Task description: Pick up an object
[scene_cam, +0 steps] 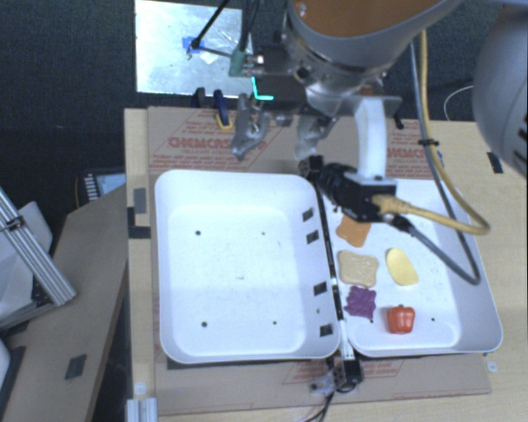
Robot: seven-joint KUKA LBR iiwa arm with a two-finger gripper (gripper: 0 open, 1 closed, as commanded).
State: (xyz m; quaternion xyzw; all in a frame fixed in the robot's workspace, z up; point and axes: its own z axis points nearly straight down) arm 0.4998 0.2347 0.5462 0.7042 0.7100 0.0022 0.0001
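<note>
My gripper (276, 138) hangs open, holding nothing, above the bins' far edge. The toys lie in the right bin (441, 325). I'd target the red pepper (400, 319), which stands clear of its neighbours, and descend straight.

A robotics lab, no question: a grey industrial robot arm with an orange band (363, 16) hangs over a pale wooden bench (99, 247). One shallow white plastic bin (239, 264) sits beside a second white bin (466, 325) on printed brown cardboard sheeting (190, 140). A bare aluminium framing rail (33, 255) stands at the left, dark carpet (66, 82) beyond.
</note>
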